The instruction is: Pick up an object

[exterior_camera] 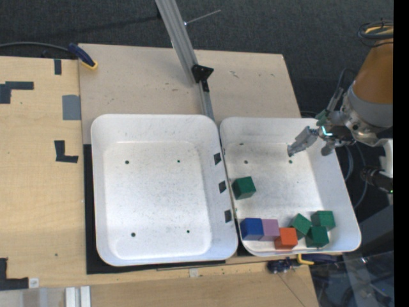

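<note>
The gripper (311, 139) hangs over the right bin (268, 130) toward its two o'clock corner, holding nothing, and whether it is open or closed I cannot tell. To pick well, I judge it should go for the lone green cube (243, 187) lying apart near the bin's nine o'clock side, coming straight down and centred, since the cluster along the six o'clock edge — blue cube (252, 228), purple cube (270, 228), orange cube (287, 236) and more green blocks (313, 227) — sits packed together against the wall. That lone cube looks small, matte, dark green and square-edged, resting flat on the speckled white floor.
</note>
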Robot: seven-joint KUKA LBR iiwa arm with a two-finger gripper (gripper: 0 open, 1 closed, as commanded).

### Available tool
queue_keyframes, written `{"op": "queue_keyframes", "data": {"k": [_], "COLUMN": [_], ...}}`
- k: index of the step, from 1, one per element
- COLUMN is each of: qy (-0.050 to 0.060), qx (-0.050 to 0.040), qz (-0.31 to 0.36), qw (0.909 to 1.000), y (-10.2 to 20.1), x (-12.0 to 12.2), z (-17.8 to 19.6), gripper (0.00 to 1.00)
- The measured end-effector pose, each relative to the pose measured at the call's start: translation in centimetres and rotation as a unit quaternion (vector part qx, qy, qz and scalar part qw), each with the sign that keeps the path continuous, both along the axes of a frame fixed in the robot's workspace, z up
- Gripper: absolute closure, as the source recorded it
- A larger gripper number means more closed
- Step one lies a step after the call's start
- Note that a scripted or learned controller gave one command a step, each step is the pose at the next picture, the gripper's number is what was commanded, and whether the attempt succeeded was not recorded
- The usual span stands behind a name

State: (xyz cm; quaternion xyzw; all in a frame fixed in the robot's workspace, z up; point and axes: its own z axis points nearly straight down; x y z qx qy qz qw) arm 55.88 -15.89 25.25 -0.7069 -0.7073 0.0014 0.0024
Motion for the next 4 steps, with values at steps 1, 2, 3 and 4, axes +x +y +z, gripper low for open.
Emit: {"op": "queue_keyframes", "data": {"k": [1,2,3,4], "qy": [-0.002,0.001,0.000,0.001], "qx": [-0.0005,-0.0003,-0.0006,-0.0004], "qz": [0.001,0.000,0.000,0.000], "qw": [1.0000,1.0000,1.0000,1.0000], "y": [0.0,0.0,0.4,0.5], "x": [0.1,0.3,0.6,0.4], "z": [0.2,-6.2,-10.7,-16.1], "gripper": [0.00,0.00,0.00,0.00]}}
